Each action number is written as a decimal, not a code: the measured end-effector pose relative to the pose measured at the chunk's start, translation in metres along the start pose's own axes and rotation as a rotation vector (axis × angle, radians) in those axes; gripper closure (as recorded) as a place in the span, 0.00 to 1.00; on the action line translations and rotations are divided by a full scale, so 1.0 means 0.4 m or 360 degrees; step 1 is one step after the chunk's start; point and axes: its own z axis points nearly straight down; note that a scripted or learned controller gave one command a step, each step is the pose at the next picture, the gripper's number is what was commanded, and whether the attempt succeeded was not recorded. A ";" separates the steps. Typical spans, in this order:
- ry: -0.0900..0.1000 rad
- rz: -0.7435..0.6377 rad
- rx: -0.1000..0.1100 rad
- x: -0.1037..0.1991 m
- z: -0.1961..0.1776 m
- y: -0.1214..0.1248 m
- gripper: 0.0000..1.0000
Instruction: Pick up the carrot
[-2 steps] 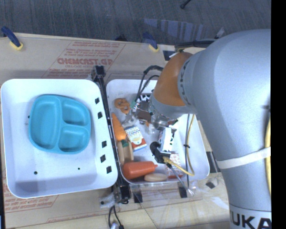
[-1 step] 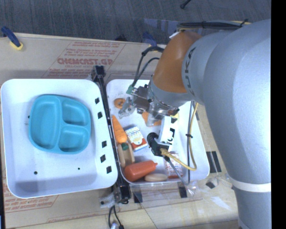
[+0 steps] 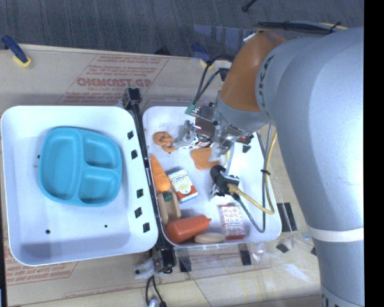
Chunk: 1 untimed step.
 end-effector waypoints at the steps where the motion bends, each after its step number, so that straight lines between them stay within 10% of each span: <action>1: -0.0007 -0.0077 0.0019 -0.050 0.237 -0.018 0.00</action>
